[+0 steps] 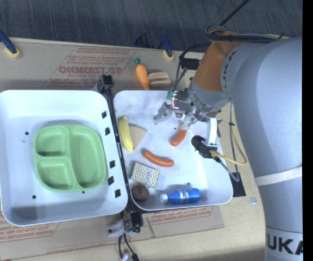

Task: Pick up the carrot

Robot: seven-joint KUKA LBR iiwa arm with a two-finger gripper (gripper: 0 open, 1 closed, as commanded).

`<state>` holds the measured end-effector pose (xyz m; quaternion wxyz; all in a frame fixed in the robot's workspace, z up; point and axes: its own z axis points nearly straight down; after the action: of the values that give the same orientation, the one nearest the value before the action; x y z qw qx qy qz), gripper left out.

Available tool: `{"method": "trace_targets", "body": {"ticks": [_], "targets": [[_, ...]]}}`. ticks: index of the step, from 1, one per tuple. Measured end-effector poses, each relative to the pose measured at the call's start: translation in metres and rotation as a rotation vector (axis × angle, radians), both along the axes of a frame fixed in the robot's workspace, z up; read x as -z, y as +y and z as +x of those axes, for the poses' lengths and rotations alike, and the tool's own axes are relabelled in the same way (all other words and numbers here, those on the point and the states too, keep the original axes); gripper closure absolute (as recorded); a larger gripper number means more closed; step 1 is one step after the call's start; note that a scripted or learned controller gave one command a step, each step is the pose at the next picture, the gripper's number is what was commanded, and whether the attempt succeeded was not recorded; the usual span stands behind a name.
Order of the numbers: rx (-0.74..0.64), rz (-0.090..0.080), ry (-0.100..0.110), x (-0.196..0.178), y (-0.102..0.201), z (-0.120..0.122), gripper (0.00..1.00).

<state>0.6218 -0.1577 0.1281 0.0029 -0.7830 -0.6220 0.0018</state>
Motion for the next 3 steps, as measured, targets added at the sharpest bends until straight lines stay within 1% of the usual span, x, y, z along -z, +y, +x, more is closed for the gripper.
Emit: {"method": "trace_targets", "body": {"ticks": [1,2,3], "targets": [[0.128,-0.002,-0.002,0.037,0.049,0.03,0.0],[0.122,-0.001,0.0,0.026,0.05,0.03,1.0],[0.336,-0.003,0.0,-0.064,0.103,-0.031,1.0]]}}
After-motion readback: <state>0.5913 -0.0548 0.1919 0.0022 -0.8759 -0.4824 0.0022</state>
